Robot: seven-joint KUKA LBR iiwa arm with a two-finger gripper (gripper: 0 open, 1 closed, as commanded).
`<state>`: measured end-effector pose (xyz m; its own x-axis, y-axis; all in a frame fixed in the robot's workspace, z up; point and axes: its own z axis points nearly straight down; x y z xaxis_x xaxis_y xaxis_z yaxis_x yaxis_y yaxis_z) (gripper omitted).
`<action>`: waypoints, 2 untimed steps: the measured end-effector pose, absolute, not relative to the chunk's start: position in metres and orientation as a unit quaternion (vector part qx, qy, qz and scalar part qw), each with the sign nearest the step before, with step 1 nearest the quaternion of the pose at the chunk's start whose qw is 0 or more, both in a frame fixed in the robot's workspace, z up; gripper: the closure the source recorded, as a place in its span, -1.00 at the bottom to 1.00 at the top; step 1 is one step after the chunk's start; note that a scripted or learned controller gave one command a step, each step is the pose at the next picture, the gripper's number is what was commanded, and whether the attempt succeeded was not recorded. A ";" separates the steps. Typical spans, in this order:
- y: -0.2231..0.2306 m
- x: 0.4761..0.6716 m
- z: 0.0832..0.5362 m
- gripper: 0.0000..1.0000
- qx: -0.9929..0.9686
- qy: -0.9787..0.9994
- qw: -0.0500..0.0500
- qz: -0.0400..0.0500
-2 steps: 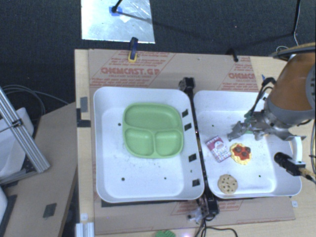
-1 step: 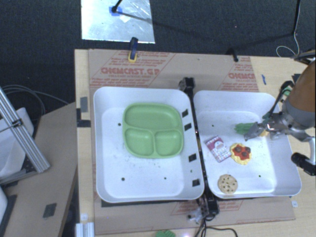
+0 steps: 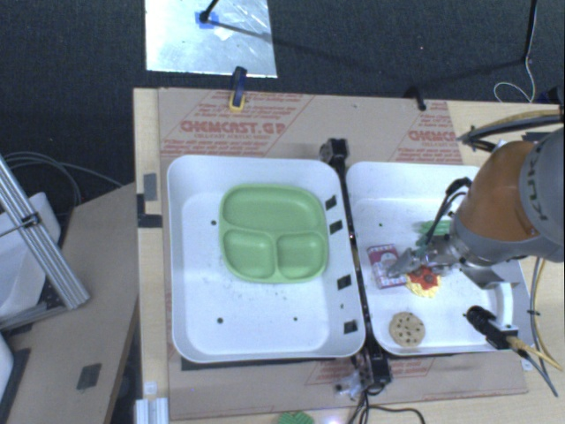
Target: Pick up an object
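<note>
Pincer (image 3: 413, 263) apparently touching red-yellow toy (image 3: 425, 280).

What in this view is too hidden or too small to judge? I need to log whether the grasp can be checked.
- Gripper, camera view: its fingers are small and merge with the clutter, so their state is unreadable.
- Red and yellow object: partly under the wrist, shape unclear.
- Green object: mostly covered by the arm.
- Pink-printed card: print too small to read.
- Cookie-like disc: clear.
</note>
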<state>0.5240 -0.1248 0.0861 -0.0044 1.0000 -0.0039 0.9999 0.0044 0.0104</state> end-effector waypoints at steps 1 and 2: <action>-0.119 0.578 0.089 -1.00 0.705 0.709 0.004 0.003; -0.117 0.583 0.088 -1.00 0.706 0.709 0.003 0.002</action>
